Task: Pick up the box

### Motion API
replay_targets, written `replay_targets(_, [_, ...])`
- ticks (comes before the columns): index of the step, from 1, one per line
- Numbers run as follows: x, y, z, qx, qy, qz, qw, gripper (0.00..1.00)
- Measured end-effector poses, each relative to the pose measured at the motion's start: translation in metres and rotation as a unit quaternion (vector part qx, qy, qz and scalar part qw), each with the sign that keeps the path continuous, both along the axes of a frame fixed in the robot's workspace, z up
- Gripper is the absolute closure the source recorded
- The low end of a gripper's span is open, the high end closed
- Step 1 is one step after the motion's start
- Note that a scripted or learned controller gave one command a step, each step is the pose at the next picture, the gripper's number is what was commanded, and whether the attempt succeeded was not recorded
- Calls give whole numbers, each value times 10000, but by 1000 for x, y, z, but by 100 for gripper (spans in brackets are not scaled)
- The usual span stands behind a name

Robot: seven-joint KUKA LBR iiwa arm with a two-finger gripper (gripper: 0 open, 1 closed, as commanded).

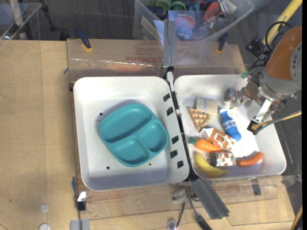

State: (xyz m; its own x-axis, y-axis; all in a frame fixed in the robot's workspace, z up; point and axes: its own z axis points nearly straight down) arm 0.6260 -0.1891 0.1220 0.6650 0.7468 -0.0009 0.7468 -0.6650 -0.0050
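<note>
- Camera view, right bin (276,150): small orange-and-white box (220,139) lying near the middle, just beside a carrot (208,146), a blue bottle (229,124) and a can (224,159); a banana (209,166) lies at the front.
- Left bin (91,128): teal divided plate (133,134).
- Pincer (255,110): above the right bin's far right side, well apart from the box; whether spread or pressed together, cannot tell.
- Risk, judged: crowding neighbours may get nudged or pinched instead of the box.

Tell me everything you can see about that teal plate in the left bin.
The teal plate looks like smooth moulded plastic, rounded at the corners and split by raised ridges into three compartments, one long and two smaller. It lies flat, right side up and turned at an angle, on the floor of the left bin, roughly in the middle. Nothing lies in it or touches it apart from the bin.
</note>
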Motion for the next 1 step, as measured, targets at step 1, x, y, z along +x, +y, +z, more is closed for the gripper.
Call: replay_targets(1, [28,100,3,-8,-21,442,9990,0])
